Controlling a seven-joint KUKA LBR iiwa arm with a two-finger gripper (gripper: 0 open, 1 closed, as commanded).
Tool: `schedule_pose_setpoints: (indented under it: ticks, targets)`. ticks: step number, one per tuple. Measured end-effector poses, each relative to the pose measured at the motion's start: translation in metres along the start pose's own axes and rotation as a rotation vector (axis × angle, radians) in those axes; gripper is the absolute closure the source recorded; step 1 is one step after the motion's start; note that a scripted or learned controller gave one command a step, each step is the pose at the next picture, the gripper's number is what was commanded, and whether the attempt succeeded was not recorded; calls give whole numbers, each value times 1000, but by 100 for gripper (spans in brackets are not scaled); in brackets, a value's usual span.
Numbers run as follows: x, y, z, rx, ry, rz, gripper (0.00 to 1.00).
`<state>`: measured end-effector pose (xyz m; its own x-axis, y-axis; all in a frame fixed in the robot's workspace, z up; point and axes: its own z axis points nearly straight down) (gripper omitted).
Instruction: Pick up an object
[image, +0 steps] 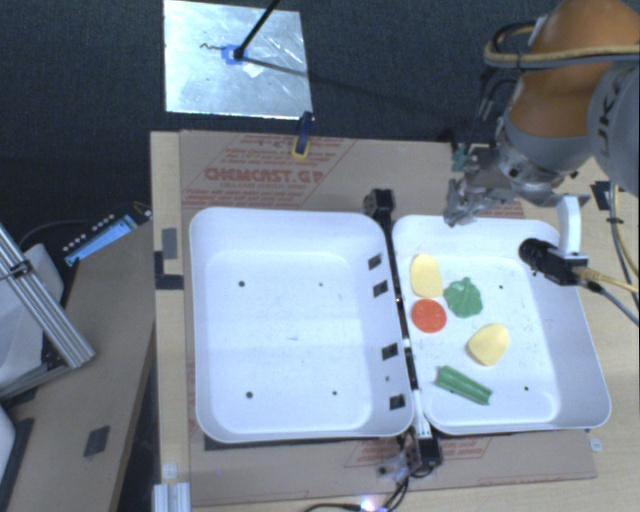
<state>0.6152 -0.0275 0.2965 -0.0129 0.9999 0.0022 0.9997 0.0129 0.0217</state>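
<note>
While the gripper (462, 212) hovers over the right white plastic bin's (570, 330) back rim, finger state unreadable, the pale yellow oblong piece (426, 275) lies apart, just below.

The worktop (110, 330) is carrying a printed cardboard sheet (270, 170). Two white bins are sitting side by side on it, the left bin (290, 330) touching the right bin (560, 350).

Red print "CHEMCAST GP" runs across the cardboard sheet (262, 172).

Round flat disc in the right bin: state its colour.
Orange-red. The disc shows best in the camera view.
</note>
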Motion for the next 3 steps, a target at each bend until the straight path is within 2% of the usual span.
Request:
schedule_pose_setpoints:
  ticks: [1,2,3]
  targets:
    - [83,30,-66,9,2,-1,100]
    - [141,-29,-34,26,0,3,100]
    - [213,-23,59,29,-1,3,100]
